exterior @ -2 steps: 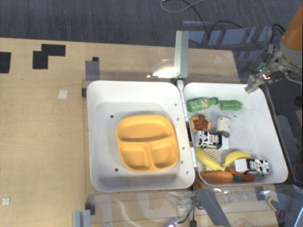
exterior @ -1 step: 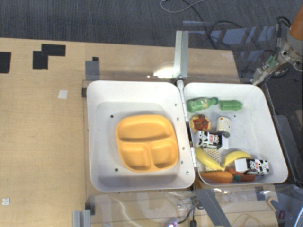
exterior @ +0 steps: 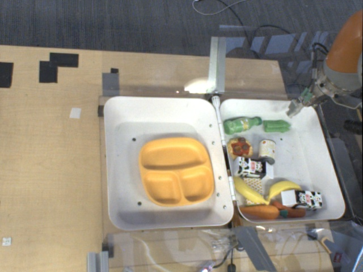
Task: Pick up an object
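The right bin (exterior: 317, 152) holds several small items. A green bottle (exterior: 242, 123) and a green oblong piece (exterior: 276, 126) lie near its far edge. Below them are a red item (exterior: 240, 147), a small can (exterior: 267, 149) and a black-and-white carton (exterior: 251, 167). Two bananas (exterior: 249, 190) (exterior: 283, 188), a carrot (exterior: 264, 211) and a second carton (exterior: 308, 199) crowd the near end. My gripper (exterior: 296, 106) hangs over the bin's far right corner, just right of and above the green oblong piece, with nothing seen in it.
A yellow divided plate (exterior: 174, 170) lies in the left bin (exterior: 122, 152). A metal post (exterior: 218, 61) stands at the far end of the divider between the bins. Cables run across the dark floor behind the bench.
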`<move>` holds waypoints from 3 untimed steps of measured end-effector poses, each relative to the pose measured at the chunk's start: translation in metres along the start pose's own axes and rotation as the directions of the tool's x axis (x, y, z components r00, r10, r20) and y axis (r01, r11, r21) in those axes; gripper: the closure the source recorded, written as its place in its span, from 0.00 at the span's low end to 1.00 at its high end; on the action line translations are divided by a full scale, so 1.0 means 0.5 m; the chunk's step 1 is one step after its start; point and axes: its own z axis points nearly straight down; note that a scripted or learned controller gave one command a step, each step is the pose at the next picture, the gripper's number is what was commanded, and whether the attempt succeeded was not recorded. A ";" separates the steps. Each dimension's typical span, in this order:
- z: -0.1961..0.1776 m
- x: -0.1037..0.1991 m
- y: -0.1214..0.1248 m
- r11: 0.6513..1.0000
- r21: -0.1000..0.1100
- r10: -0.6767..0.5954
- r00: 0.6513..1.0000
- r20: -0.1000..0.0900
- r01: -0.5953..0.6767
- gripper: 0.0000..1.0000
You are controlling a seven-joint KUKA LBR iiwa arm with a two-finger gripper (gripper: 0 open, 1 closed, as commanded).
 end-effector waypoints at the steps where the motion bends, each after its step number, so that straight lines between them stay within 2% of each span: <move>1: -0.126 0.063 0.030 0.992 -0.003 0.126 0.992 0.001 -0.126 1.00; 2: -0.145 0.063 0.035 0.993 -0.006 0.120 0.993 0.003 -0.120 1.00; 3: -0.179 -0.004 -0.001 0.981 -0.003 -0.195 0.981 0.003 0.195 1.00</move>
